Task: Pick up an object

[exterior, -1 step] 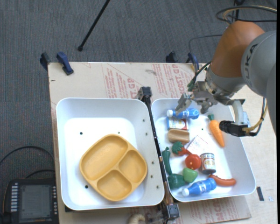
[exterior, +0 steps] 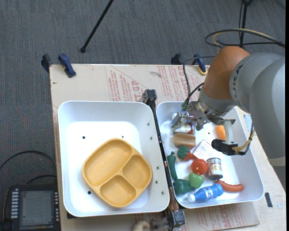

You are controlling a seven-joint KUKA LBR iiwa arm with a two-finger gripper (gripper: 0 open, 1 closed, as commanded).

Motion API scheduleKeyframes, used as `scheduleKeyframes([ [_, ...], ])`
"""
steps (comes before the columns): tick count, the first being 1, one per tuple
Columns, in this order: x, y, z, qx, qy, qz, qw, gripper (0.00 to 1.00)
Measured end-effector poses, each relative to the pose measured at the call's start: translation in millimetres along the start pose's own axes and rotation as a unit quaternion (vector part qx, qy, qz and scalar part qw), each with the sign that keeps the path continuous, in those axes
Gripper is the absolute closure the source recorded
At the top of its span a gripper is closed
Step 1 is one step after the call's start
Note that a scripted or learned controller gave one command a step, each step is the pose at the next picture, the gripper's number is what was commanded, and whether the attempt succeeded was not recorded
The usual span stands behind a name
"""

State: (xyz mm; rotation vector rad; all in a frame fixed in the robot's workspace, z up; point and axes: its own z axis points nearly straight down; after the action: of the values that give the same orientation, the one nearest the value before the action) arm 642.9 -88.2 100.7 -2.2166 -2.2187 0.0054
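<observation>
My gripper (exterior: pixel 185 121) hangs low over the far left part of the right bin (exterior: pixel 250 177), just above a tan bun-shaped block (exterior: pixel 184 139). Something small and pale lies right under the gripper, too hidden to name. Nearer the front lie a red tomato (exterior: pixel 199 166), a small tin can (exterior: pixel 214 167), a green pepper (exterior: pixel 195 180), a blue bottle (exterior: pixel 205 193) and a red chili (exterior: pixel 229 186). A dark green cucumber (exterior: pixel 172 166) runs along the bin's left wall. An orange piece (exterior: pixel 221 132) sits to the right of the gripper.
The left bin (exterior: pixel 72 119) holds a yellow divided plate (exterior: pixel 116 172). A white card (exterior: pixel 201 149) and a small red-and-green fruit (exterior: pixel 184 153) lie mid-bin on the right. Blue clamps (exterior: pixel 66 64) grip the bench's far edge.
</observation>
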Motion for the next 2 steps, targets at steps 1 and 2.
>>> scheduleKeyframes([
  [1,-0.7,0.7,-10.4,0.000,0.000,0.001,1.0000,1.00],
  [2,-0.8,0.7,-10.3,0.000,0.000,0.002,1.0000,0.00],
])
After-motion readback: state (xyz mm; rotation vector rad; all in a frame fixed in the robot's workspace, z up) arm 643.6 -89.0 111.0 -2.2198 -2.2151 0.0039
